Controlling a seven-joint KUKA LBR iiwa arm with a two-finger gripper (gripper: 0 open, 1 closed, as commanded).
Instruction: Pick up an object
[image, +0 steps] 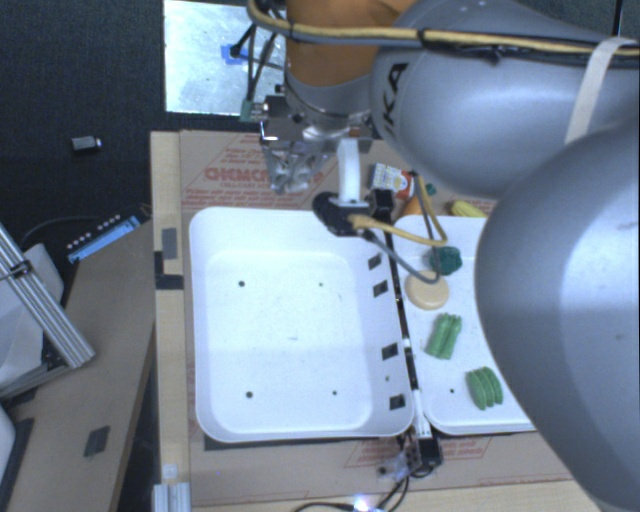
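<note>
Reaching in from three o'clock, the arm (500, 130) covers much of the upper and right side of the view, its orange band (330, 40) at twelve o'clock. The end effector (300, 165) hangs at about eleven to twelve o'clock, over the cardboard edge of the worktop (250, 170) just beyond the far rim of the left bin (290, 330). Its metal parts are blurred, so I cannot tell how far it is open, and nothing can be seen held in it.

The objects to pick lie in the right bin (450, 415), at about three to four o'clock of the view. A teal piece (446, 262) sits nearest the arm, with a cream disc (428, 293) just beside it at its seven o'clock. A green ridged piece (443, 335) lies at six o'clock of the disc, and another green piece (485, 387) lies at five o'clock of that, near the bin's near rim. A yellow piece (465, 209) and something orange (410, 208) show at the far end of the bin, partly hidden by the arm. A cable (395, 232) runs from a black fitting (340, 215) across the divide between the bins.
</note>
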